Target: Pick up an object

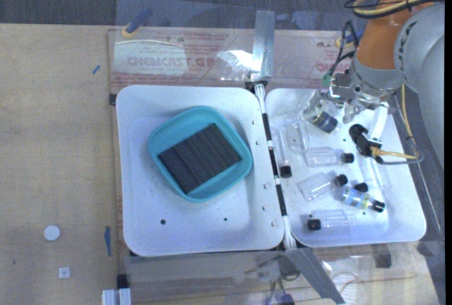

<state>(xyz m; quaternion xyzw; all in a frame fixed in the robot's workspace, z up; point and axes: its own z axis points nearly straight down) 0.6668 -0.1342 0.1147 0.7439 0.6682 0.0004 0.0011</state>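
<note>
The right bin holds several clear plastic bottles with black caps: one upright-lying bottle near the divider, one in the middle, one below it, one with a yellow-green label, and one near the front edge. My gripper hangs over the back of this bin, at the end of the grey arm with the orange band. A dark, rounded thing sits at its tip, but the slant hides how the fingers stand.
The left bin carries a teal square dish with a dark ribbed insert. A metal divider and a clear printed sheet lie behind the bins. Cables trail from the wrist over the right bin.
</note>
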